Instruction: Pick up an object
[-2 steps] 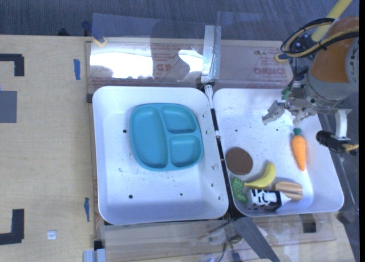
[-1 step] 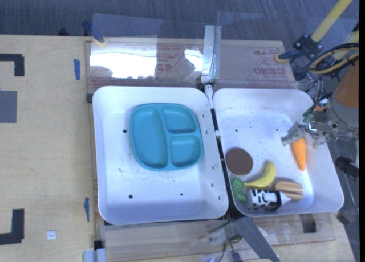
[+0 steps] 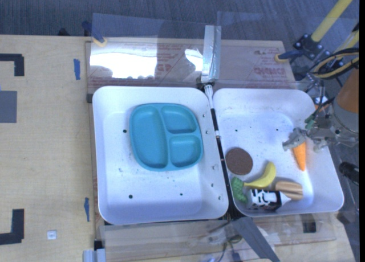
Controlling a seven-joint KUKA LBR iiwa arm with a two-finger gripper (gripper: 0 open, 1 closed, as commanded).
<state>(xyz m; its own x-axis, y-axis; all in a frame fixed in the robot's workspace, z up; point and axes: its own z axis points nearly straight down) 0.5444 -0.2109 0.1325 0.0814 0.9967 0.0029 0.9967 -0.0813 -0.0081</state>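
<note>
An orange carrot [image 3: 300, 157] lies near the right wall of the right bin [image 3: 256, 115]. My gripper [image 3: 308, 138] sits just above the carrot's upper end, low over the bin, and its metal parts overlap the carrot's top. At the bin's front are a brown round disc [image 3: 239, 160], a yellow banana [image 3: 263, 176], a tan bun [image 3: 288, 188], a black-and-white object [image 3: 263, 198] and a green piece [image 3: 238, 189].
A blue divided plate [image 3: 166, 136] rests in the left bin [image 3: 114, 187]. A metal divider [image 3: 210, 56] stands behind the bins. Cables and a yellow rod [image 3: 336, 10] crowd the upper right beside the arm [image 3: 348, 101].
</note>
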